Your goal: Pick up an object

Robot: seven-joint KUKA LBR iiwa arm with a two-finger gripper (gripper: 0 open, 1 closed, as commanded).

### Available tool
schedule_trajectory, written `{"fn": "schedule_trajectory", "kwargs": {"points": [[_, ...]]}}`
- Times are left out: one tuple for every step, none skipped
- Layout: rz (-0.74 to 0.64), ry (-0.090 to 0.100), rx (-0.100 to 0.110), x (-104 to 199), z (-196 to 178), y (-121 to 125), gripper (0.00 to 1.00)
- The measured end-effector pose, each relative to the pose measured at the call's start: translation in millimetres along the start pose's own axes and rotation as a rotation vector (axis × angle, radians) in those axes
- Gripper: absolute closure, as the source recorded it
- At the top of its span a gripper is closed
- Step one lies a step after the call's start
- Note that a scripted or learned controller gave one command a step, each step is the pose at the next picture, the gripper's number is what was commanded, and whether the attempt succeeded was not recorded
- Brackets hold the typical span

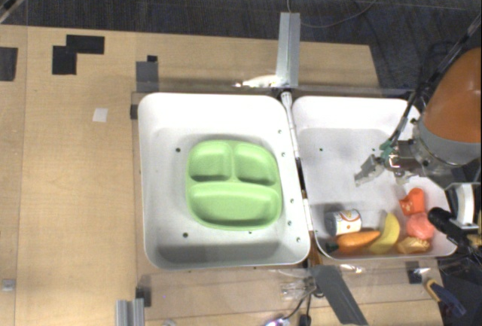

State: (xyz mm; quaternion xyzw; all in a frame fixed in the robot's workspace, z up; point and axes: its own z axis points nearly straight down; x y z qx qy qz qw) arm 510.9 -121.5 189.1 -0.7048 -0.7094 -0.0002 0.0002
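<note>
Hovering spread and holding nothing, the hand [374, 166] hangs above-left of the banana [388, 233].

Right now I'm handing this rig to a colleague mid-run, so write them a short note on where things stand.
Gripper: hanging over the bare floor of the right bin, nothing seen in it; whether it is open or shut can't be told from this view.
Objects: all along the right bin's near edge: a small can, a carrot, a banana, an orange toy, a pink piece.
Left bin: holds a green divided tray.
Done: nothing picked yet.
Left: go down on one object, grasp it, lift it.
</note>
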Motion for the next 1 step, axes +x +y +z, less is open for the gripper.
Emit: {"fn": "schedule_trajectory", "kwargs": {"points": [[0.011,0.000,-0.008,37.7,97.0,-20.8,0.00]]}}
